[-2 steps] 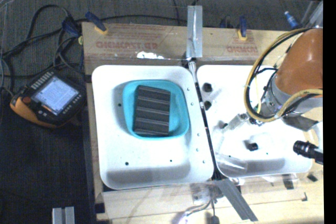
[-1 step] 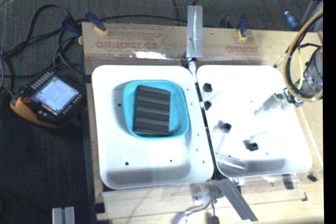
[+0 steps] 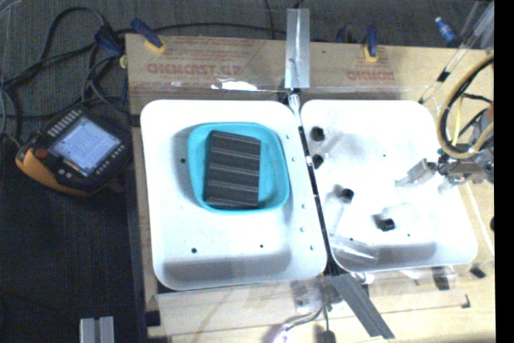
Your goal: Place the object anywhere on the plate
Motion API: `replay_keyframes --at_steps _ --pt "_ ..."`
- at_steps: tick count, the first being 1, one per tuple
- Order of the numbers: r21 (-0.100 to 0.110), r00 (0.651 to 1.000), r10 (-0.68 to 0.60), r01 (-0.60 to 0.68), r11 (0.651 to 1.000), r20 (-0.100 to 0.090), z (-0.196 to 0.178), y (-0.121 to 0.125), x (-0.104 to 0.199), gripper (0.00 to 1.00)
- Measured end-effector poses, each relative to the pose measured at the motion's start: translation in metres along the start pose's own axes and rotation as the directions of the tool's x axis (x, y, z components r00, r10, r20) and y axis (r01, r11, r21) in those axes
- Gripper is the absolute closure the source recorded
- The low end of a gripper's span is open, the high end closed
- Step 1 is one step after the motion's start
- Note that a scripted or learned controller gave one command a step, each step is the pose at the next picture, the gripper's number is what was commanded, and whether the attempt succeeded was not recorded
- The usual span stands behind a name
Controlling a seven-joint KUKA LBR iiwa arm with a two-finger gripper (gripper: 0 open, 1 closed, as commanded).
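Note:
A turquoise plate lies in the middle of the left white bin. A dark grey ribbed rectangular block rests flat on the plate, well inside its rim. My gripper hangs over the right side of the right bin, far from the plate and the block. It looks like a small silver-grey piece at the end of the wrist, with cables looping above it. Nothing is seen held in it.
Several small black pieces lie in the right bin, among them one near the divider and one toward the front. A metal bar stands behind the bins. A handheld pendant lies on the floor at the left.

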State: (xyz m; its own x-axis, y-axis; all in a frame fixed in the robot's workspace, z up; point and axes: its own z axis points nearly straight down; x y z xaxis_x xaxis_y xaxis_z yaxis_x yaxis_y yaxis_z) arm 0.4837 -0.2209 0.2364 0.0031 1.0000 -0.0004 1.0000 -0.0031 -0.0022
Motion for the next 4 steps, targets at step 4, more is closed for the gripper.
replay_keyframes --at_steps 4 --pt "0.000 0.957 -0.290 0.290 0.957 0.001 -0.005 0.000 0.067 0.00"
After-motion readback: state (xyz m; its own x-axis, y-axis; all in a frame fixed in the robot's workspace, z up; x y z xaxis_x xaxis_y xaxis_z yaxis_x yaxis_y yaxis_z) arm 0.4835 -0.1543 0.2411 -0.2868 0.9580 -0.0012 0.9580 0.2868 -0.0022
